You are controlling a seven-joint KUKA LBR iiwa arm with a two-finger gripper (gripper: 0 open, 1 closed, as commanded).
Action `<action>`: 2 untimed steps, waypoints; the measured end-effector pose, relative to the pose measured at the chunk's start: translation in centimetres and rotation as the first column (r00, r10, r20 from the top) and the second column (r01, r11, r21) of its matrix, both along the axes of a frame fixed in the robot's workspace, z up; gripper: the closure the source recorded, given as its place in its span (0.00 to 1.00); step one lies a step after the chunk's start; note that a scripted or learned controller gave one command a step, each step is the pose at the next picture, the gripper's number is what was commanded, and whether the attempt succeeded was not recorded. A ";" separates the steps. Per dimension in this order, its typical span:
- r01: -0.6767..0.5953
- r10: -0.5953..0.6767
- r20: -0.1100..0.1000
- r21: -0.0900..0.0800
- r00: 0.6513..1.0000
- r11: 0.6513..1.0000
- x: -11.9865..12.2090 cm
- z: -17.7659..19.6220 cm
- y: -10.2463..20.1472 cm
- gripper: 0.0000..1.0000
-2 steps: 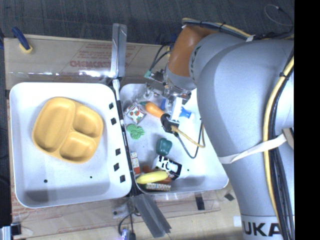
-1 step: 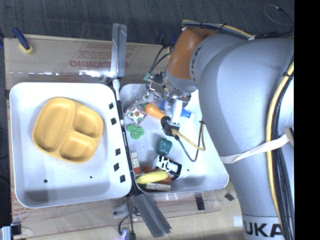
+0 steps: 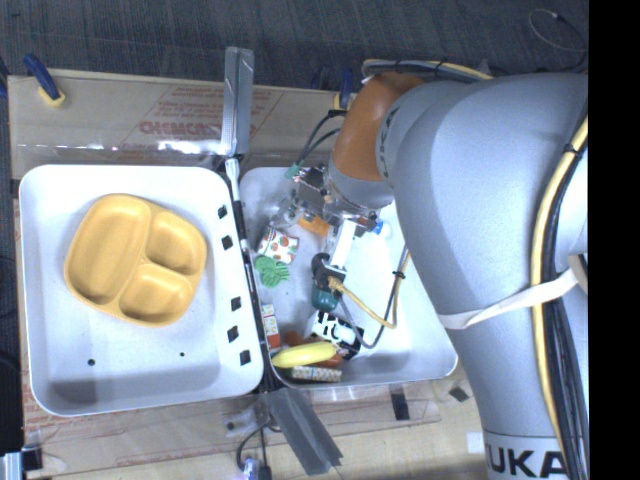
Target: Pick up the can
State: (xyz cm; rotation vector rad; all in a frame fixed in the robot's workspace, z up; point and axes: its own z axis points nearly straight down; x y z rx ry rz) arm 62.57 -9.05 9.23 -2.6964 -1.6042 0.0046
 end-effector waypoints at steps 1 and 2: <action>0.091 -0.091 0.001 -0.001 0.996 0.996 -1.3 10.0 1.6 0.00; 0.287 -0.287 -0.003 -0.003 0.958 0.958 -5.5 9.8 9.4 0.00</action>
